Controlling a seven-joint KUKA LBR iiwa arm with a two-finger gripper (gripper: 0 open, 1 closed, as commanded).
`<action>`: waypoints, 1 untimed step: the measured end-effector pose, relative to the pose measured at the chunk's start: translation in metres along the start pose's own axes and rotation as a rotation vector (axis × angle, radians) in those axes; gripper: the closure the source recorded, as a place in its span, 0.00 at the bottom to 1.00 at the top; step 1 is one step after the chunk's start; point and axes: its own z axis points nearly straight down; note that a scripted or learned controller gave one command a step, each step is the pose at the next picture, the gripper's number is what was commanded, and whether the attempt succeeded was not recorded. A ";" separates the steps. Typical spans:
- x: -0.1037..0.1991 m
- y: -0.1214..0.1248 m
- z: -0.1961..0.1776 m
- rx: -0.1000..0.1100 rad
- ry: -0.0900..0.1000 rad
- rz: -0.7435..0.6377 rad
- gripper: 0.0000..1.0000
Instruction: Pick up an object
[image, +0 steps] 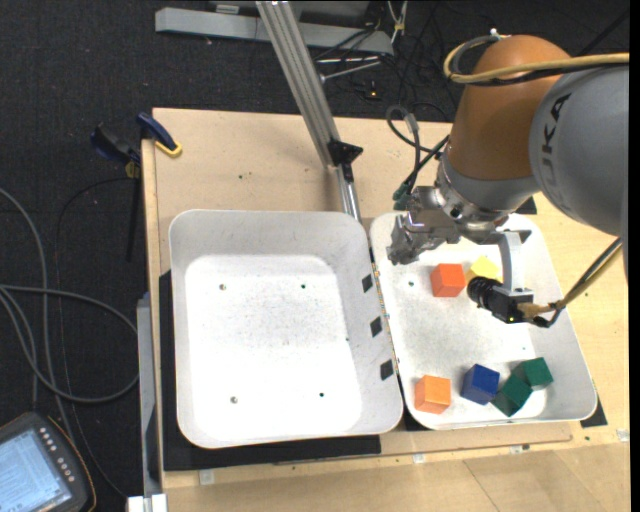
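While the grey arm (560, 130) with its orange band reaches over the right white shallow bin (570, 350), several small blocks lie on that bin's floor.

Nearest the camera, along the right bin's front edge, sit an orange cube (432, 393), a blue cube (481, 383), and two dark green blocks (524, 385) touching each other at its front right corner. Farther back, near the bin's middle, lies a second orange cube (448, 280) with a small yellow block (485, 267) just beside it, partly hidden by a black fitting. At the bin's back left corner hangs the two-finger gripper (403, 243), close to the second orange cube but apart from it; whether it is released or clenched cannot be told. Left of this bin stands the other white bin (185, 300).
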 end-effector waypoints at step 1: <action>0.055 -0.020 -0.001 0.001 0.000 0.000 1.00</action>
